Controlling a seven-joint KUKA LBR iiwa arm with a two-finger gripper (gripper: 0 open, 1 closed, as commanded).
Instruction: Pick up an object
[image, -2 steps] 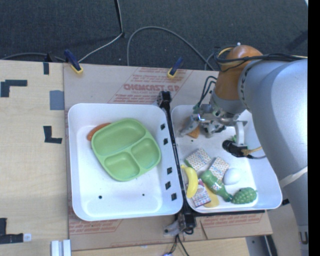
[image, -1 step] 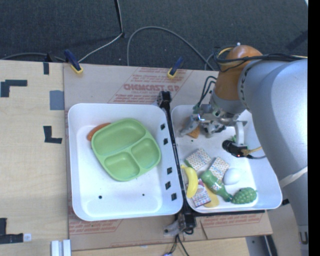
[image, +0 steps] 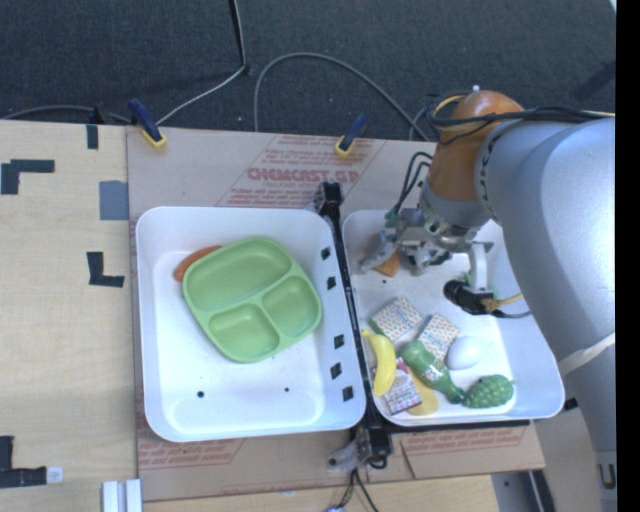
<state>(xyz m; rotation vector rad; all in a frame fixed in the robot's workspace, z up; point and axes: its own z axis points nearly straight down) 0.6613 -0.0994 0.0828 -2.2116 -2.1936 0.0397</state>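
Note:
My gripper (image: 400, 252) hangs low over the far left part of the right bin (image: 520, 330). A small orange-brown thing (image: 388, 266) lies right at its tip, and whether it is gripped is unclear. Nearer the front of this bin lie a yellow banana (image: 382, 362), a green bottle-shaped toy (image: 430, 368), a white egg (image: 463, 352), a knobbly green toy (image: 487, 392) and checkered packets (image: 397, 318).
The left bin (image: 160, 330) holds a green divided plate (image: 252, 297) with an orange thing (image: 195, 260) poking out from under its far left edge. A black divider (image: 340, 300) runs between the bins. The arm's grey body covers the right side.

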